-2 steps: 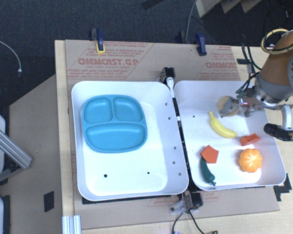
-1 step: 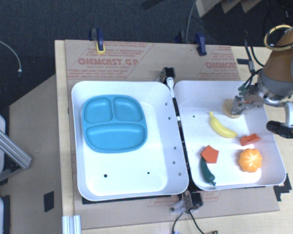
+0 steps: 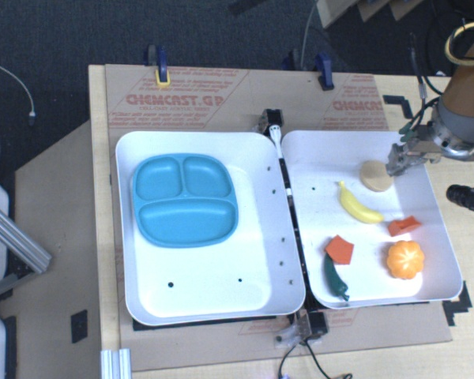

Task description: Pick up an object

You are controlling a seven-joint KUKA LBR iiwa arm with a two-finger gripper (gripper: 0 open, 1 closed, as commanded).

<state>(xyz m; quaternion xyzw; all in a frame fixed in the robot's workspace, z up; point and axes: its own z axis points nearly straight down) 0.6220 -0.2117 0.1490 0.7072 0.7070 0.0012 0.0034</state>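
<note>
The arm comes in from the right and its gripper hangs low over the far corner of the right-hand bin, just beside a small tan disc — near enough that they may be touching, though I cannot tell, nor whether the pincer is released or clenched. Nothing sits visibly between it. That disc looks like the intended pick, since it lies closest to the tool. The other candidates are spread out, which leaves room around each: a banana, a small red block, an orange, an orange-red cube touching a dark green vegetable. The left bin carries a blue divided plate — well apart from the action.
</note>
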